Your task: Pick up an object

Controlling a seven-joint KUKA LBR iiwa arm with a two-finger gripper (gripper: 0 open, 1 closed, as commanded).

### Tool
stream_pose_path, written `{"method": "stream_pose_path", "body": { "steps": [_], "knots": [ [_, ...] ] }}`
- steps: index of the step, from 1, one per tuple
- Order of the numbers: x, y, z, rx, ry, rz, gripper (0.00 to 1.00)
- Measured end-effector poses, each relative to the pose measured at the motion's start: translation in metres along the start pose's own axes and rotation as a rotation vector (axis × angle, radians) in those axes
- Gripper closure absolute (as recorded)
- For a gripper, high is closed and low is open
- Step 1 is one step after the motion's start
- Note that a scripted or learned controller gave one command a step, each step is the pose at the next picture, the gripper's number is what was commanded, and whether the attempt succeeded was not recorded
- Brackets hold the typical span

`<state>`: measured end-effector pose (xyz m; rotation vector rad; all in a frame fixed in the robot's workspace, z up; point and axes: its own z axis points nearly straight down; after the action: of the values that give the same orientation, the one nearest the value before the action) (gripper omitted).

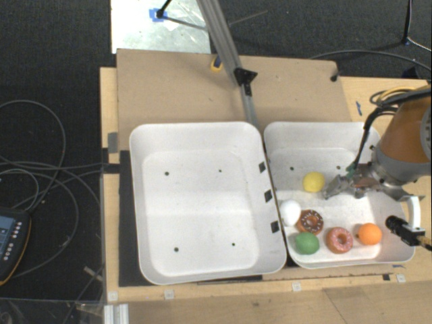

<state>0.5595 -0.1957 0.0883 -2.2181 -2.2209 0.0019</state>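
I'm seeing the claw [332, 192] hanging in the right bin [297, 137], just right of the yellow ball [313, 181]; can't tell its state. White ball [289, 212], two donuts, green ball, orange sitting nearer me.

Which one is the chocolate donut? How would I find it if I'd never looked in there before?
Look in the right-hand white bin, down at its near end where a cluster of small things sits. The chocolate donut lies between the white ball and the pink donut, just above the green ball. It's the only dark brown ring with sprinkles.
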Motion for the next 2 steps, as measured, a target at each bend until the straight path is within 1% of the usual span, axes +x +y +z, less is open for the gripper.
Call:
{"method": "stream_pose_path", "body": {
  "steps": [1, 2],
  "knots": [
    [-0.001, 0.002, -0.014, -0.006, -0.002, 0.000, 1.00],
    [0.008, -0.001, -0.065, -0.008, -0.002, -0.004, 1.00]
  ]
}}
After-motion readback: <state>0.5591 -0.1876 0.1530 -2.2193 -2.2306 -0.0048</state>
